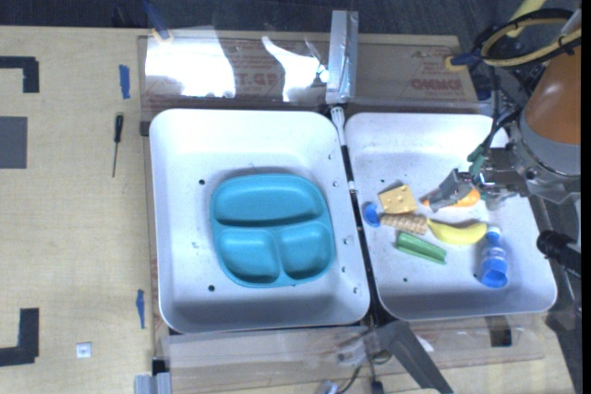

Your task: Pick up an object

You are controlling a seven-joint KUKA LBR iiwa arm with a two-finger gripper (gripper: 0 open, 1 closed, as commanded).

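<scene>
Left bin [175,198] holds a blue divided tray [271,226]. Right bin [517,291]: cheese wedge [397,197], green piece [420,247], banana [457,232]. Gripper [450,190] above them; finger state indeterminate. Banana judged light, rigid, smooth; grasp across its middle

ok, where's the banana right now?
In the camera view the banana lies in the right bin, just below the gripper, with the green piece at its lower left and the blue bottle at its right.

Single fixed camera above bench [55,198], looking down at slant on both bins, moderately far.
</scene>
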